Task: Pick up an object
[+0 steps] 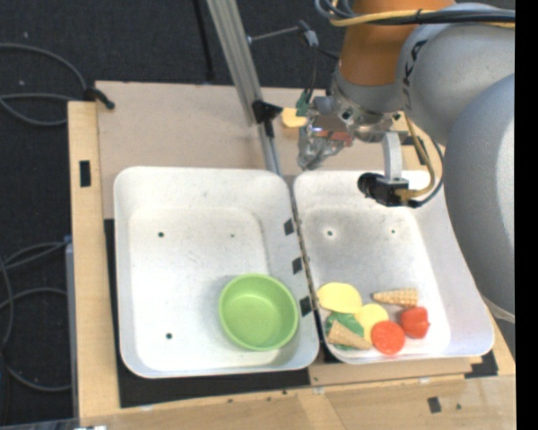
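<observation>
My gripper hangs over the far left corner of the right bin, near the divider between the bins. A small pale yellow shape shows just left of the wrist; I cannot tell what it is. A pile of small toys lies at the right bin's near edge: a yellow piece, a second yellow piece, two red ones, two waffle cones, and a bit of green. The gripper is well away from them.
A green bowl sits upright at the near right of the left bin. A slanted metal rail rises behind the bins. The arm's large grey body overhangs the right bin's right side. A black cable clip hangs over the right bin's far end.
</observation>
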Robot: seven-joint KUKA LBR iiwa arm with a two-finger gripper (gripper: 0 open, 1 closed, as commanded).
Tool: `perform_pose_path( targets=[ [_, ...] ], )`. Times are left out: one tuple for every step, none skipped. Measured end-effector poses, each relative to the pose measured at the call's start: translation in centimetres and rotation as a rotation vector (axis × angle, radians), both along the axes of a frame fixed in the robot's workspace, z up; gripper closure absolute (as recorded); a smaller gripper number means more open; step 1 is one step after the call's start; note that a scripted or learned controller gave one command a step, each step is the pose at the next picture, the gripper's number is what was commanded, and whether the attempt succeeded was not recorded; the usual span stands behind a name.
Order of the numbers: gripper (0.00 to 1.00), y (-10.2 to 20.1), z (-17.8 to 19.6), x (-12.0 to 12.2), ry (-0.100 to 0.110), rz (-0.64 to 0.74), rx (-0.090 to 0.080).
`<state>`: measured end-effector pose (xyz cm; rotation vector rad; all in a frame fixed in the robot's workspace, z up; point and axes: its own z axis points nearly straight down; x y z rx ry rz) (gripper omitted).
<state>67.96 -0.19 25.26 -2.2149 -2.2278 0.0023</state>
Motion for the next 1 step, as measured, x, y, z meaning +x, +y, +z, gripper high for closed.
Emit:
perform_pose_path(
  targets=[
    [1.00,4.81,0.06,-0.42,0.000,0.001,0.001]
  ],
)
